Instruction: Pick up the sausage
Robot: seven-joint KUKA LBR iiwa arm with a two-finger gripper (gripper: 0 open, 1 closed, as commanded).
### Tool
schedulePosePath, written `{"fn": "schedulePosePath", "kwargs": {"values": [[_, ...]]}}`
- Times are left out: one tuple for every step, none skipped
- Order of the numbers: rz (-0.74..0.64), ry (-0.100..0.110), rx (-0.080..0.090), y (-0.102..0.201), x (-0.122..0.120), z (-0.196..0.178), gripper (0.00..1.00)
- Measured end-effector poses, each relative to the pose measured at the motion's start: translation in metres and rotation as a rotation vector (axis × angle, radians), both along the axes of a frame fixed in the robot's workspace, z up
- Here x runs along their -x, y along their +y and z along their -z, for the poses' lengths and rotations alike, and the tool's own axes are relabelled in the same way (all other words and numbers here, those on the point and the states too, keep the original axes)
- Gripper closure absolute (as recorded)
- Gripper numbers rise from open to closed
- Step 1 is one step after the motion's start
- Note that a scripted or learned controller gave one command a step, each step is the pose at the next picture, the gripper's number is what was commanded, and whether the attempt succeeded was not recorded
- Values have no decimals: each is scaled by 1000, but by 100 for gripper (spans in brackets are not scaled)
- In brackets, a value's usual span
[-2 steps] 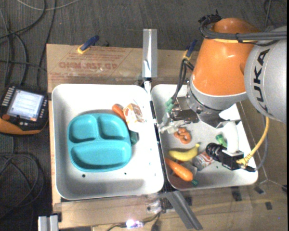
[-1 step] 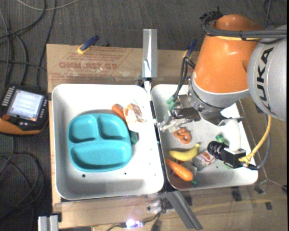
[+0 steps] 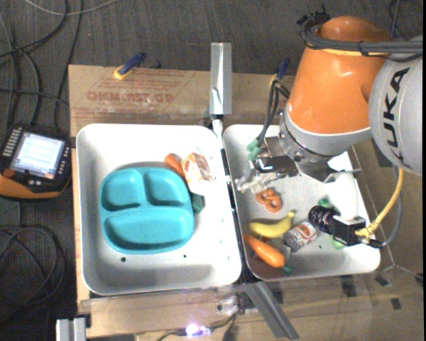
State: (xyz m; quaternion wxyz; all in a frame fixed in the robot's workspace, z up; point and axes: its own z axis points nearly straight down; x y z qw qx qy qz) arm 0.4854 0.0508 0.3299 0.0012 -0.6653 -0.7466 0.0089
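The gripper (image 3: 252, 180) is hanging over the left part of the right bin (image 3: 355, 265), and I cannot tell from this view how its jaws are standing; nothing is showing between them. The sausage (image 3: 174, 164), a reddish-orange piece, is lying in the left bin (image 3: 92, 275), at twelve o'clock from the teal divided plate (image 3: 148, 210) and touching a crumpled wrapper (image 3: 197, 169) at its three o'clock. Risks, as I judge them: the arm is sitting over the wrong bin, close to a pretzel (image 3: 270, 199) at its five o'clock, with a banana (image 3: 271, 226) and a carrot (image 3: 264, 251) beyond, so a descent here is likely grabbing the wrong item. At the sausage, the wrapper and plate rim are crowding the approach.
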Motion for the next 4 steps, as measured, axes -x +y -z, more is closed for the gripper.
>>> {"fn": "schedulePosePath", "kwargs": {"values": [[87,-9,-11,-15,2,147,100],[118,-11,-8,0,-104,148,100],[-202,-12,-9,45,-127,17,100],[-202,-11,-4,45,-127,8,100]]}}
